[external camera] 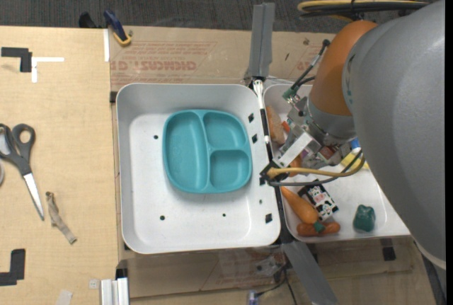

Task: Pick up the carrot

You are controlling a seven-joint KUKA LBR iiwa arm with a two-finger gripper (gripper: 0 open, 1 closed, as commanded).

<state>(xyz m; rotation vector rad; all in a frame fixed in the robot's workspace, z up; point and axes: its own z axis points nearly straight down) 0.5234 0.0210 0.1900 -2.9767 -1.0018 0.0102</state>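
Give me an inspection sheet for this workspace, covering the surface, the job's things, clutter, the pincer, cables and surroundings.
Surface: two shallow white bins side by side on a wooden bench; left bin, right bin.
Job's things: orange tapered carrot lies in the right bin, near its front left corner.
Clutter: teal three-compartment plastic plate in the left bin; small green object, black-and-white toy and small orange-red pieces in the right bin.
Pincer: pincer is over the right bin's left side; finger state cannot be judged.
Cables: yellow cable loops below the wrist.
Surroundings: grey-handled scissors on the bench at left; dark floor beyond.
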